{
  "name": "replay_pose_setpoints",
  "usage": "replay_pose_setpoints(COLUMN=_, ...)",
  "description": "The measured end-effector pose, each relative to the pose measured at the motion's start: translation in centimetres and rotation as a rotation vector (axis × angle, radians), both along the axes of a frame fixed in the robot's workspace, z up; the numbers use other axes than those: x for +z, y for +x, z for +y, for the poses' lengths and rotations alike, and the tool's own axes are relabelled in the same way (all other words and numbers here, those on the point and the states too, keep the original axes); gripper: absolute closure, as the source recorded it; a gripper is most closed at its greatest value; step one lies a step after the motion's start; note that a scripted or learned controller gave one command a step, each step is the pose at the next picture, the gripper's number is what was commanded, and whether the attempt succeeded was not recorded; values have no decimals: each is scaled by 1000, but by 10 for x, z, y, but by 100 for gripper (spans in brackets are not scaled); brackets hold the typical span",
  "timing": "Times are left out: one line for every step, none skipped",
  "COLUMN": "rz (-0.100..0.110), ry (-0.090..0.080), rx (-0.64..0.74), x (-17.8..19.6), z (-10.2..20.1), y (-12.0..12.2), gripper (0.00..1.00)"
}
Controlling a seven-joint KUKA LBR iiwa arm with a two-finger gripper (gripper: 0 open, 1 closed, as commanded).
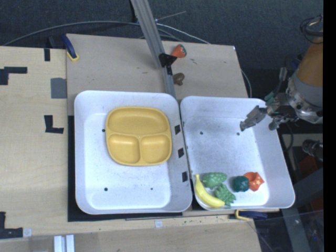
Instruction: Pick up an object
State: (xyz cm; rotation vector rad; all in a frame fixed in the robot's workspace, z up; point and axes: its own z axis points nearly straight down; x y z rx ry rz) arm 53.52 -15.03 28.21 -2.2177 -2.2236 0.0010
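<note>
Several small toys lie in the near corner of the right bin: a yellow banana, a green leafy piece, a second green piece, a dark teal piece and a red piece. My gripper hangs over the right bin's far right side, well above and behind the toys. It is open, one finger slanting left, and nothing lies between the fingers.
A yellow divided plate sits in the left bin. A grey metal bar slants down to the bins' far junction, with a red-orange item and a brown item beside it.
</note>
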Motion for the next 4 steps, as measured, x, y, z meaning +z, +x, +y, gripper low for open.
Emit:
replay_pose_setpoints(rz=0, ry=0, rx=0, x=0, z=0, y=0, gripper=0)
replay_pose_setpoints(rz=4, ry=0, rx=-1, x=-44, z=4, y=-1, gripper=0)
replay_pose_setpoints(rz=5, ry=0, rx=-1, x=-89, z=7, y=-6, gripper=0)
replay_pose_setpoints(rz=7, ry=1, rx=-2, x=-142, z=3, y=-17, gripper=0)
